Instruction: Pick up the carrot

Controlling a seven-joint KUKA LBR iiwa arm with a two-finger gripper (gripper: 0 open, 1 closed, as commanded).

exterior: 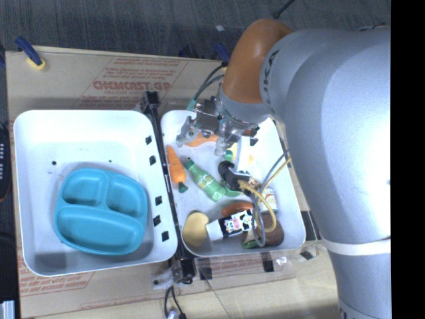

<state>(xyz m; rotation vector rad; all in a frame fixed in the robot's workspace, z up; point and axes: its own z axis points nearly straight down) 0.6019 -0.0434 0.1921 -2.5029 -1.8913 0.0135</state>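
The carrot (176,166) is small and orange with a green stub at its lower end. It lies lengthwise against the left wall of the right bin (290,198). My gripper (204,137) hangs over the far end of that bin, up and to the right of the carrot and apart from it. Its fingers (188,130) stand spread, and the gripper is open. A second orange piece (199,139) lies on the bin floor under the gap between them; nothing is lifted.
A green bottle (207,183) lies just right of the carrot. Nearer the front are a tan round item (194,226), a white-and-black bottle (229,226) and a brown item (272,232). The left bin (33,131) holds a blue divided plate (103,211).
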